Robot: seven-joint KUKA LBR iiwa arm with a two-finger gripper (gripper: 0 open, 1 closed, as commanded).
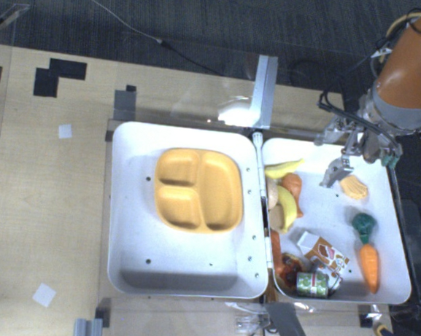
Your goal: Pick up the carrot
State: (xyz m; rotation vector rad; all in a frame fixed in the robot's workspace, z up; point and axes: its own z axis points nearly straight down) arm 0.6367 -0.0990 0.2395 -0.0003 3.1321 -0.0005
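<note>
Camera view: the orange, tapered plastic carrot with its green top lies at the lower right of the right white bin, near the wall. Whether the jaws are released or clenched I cannot tell; they hang at the frame's upper right and should descend well below the green toy.

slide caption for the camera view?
End effector hovers over the right bin, far from the carrot; yellow divided tray sits in the left bin.

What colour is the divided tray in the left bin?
Yellow. The divided tray shows plainly in the camera view, lying in the left bin.
</note>
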